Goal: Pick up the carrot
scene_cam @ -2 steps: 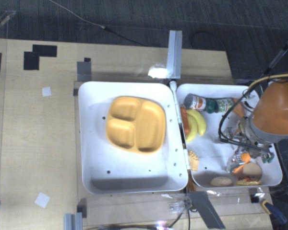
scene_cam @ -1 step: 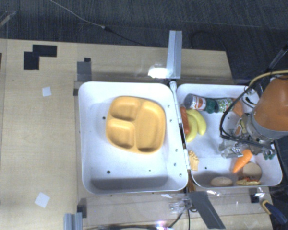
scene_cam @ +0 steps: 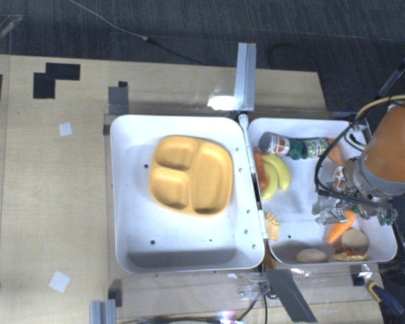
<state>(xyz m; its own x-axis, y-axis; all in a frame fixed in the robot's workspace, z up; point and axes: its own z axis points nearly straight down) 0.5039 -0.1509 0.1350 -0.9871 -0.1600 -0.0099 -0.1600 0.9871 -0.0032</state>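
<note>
Left bin (scene_cam: pixel 131 181): we see a yellow divided plate (scene_cam: pixel 191 174) lying near its middle; nothing here bears on the task.

Divider side of the right bin (scene_cam: pixel 304 245): a banana (scene_cam: pixel 278 174) lies beside a slim red item we cannot name, with a bottle (scene_cam: pixel 293 146) on its side just above them.

Front of the right bin: a brownish potato-like lump (scene_cam: pixel 312 255) sits near the front wall, and a small sandwich-like toy (scene_cam: pixel 352 246) lies just right of it.

Carrot (scene_cam: pixel 338 227): we find it in the right bin's front right part, lying at a slant, its thick end tucked under the tool and its tip pointing down and left, just above the sandwich-like toy.

Gripper (scene_cam: pixel 337 211): it hangs directly over the carrot's upper end, low in the bin, below the arm's orange band.

Finger opening: the metal parts blur together under the wrist, so we cannot tell how wide it stands, nor whether it has hold of the carrot or merely touches it.

Step in hand: we judge this to be the grasp itself, the tool set down at the carrot and no lift begun.

Next move: it probably calls for a firm close across the carrot's thick end, then a straight lift clear of the neighbouring toys and the bin wall.
</note>
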